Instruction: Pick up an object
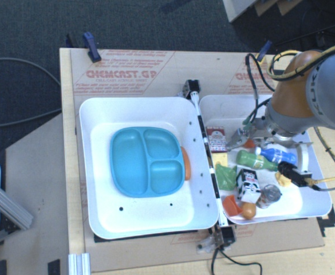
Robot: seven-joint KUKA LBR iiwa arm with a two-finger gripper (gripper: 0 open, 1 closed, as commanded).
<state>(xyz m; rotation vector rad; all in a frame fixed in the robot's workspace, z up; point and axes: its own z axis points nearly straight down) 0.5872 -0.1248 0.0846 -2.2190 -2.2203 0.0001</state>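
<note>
Green bottle [255, 161], glossy plastic, lying among clutter in right bin [313, 202].

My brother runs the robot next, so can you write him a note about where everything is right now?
Pincer: down in the right bin, hidden under the arm; can't tell if it's open or shut.
Things: the right bin holds a pile: green bottle, blue bottle, black-and-white carton, red packet, green packet. The left bin holds a blue divided plate with something orange beside it.
Done: nothing visibly picked up.
Left: grab one thing and lift it.
</note>
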